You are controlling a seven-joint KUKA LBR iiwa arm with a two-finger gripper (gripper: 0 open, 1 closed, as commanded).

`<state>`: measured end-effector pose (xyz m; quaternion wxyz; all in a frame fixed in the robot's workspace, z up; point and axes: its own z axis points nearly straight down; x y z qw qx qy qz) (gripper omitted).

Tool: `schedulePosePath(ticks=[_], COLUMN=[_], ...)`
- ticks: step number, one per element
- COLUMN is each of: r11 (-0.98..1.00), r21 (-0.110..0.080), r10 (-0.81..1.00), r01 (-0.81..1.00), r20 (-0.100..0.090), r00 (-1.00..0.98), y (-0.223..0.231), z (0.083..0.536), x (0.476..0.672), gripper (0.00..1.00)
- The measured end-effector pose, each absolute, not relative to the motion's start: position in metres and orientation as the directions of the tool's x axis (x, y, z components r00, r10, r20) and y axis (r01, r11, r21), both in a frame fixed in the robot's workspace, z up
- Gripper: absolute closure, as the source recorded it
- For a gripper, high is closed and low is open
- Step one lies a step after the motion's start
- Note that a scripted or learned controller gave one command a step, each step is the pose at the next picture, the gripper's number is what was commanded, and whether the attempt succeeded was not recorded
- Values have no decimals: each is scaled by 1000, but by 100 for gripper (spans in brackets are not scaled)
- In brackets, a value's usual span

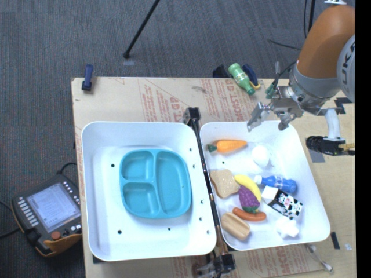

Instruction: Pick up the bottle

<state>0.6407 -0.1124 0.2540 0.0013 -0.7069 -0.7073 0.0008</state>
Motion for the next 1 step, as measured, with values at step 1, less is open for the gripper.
schedulePosePath(ticks=[1], r11=[3], r21=[-3], r10=[1000], r01=[1000], r20=[2], r00=[-3], y=[-112], z=[264], x=[641], gripper=[100])
